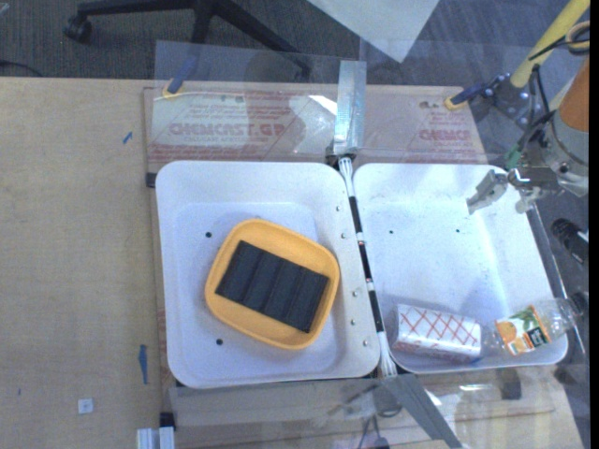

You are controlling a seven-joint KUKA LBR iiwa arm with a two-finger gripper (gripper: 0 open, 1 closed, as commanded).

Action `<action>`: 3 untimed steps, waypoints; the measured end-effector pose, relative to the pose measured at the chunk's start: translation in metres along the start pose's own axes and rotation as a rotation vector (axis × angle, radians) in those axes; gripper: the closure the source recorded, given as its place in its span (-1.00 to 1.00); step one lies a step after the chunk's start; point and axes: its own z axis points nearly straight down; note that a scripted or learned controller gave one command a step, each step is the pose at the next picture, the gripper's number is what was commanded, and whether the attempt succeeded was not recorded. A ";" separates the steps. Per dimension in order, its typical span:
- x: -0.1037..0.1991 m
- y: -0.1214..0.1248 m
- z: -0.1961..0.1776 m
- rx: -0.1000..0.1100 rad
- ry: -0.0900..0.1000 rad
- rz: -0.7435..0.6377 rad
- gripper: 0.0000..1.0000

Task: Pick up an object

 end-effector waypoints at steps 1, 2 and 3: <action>0.016 -0.054 0.066 -0.001 -0.001 0.038 -1.00; 0.036 -0.096 0.126 -0.010 -0.001 0.025 -1.00; -0.023 -0.094 0.072 -0.003 -0.002 0.050 -1.00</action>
